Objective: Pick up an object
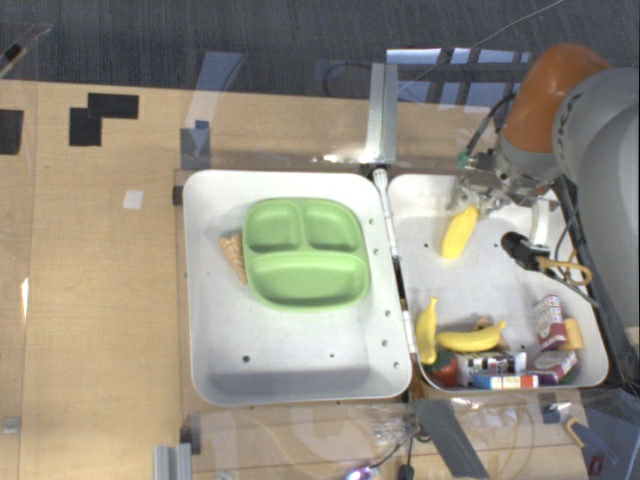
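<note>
In the camera view, a pale wooden table (90, 268) carries two shallow white plastic bins side by side. The grey arm with the orange band (545, 88) reaches in from the right and hangs over the far part of the right-hand bin (420, 203). Its jaws point down at the upper tip of a yellow oblong toy (459, 233), which tilts with its top towards them. Whether the jaws are wide, narrow or closed on the toy cannot be told, as the wrist hides them. The toy sits in the far half of the right-hand bin, near the wall between the bins.

Along the near edge of the same bin lie two yellow plastic bananas (470, 340), one curving upright against the dividing wall and one flat beside it. A red-and-white can (548, 318) and a cluster of small coloured packets (505, 373) lie nearby.

The left-hand bin (215, 348) holds a green three-compartment plastic plate (304, 253). A tan flat piece (233, 256) shows at the plate's left edge.
</note>
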Tool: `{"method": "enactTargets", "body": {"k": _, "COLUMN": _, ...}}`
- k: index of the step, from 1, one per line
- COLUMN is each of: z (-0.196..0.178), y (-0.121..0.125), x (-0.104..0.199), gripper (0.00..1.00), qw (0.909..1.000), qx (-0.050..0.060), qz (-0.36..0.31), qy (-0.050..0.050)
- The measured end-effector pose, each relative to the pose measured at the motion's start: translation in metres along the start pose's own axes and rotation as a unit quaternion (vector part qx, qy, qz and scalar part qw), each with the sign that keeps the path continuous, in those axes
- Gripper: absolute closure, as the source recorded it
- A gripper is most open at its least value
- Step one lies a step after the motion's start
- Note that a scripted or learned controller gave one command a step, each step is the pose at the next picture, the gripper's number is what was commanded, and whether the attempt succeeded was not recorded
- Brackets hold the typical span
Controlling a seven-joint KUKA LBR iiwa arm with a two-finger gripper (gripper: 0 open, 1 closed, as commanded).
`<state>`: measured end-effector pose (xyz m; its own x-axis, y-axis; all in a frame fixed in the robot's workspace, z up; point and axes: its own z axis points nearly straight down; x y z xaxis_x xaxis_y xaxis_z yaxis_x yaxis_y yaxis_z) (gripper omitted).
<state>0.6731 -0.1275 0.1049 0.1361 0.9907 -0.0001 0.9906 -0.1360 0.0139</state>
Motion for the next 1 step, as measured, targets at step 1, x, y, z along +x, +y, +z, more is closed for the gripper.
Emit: {"method": "enactTargets", "body": {"k": 1, "z": -0.1011, "y": -0.0205, "x": 0.0574, "gripper": 1.0, "qw": 0.9979, "qx": 0.004, "qz": 0.065, "qy": 0.0}}
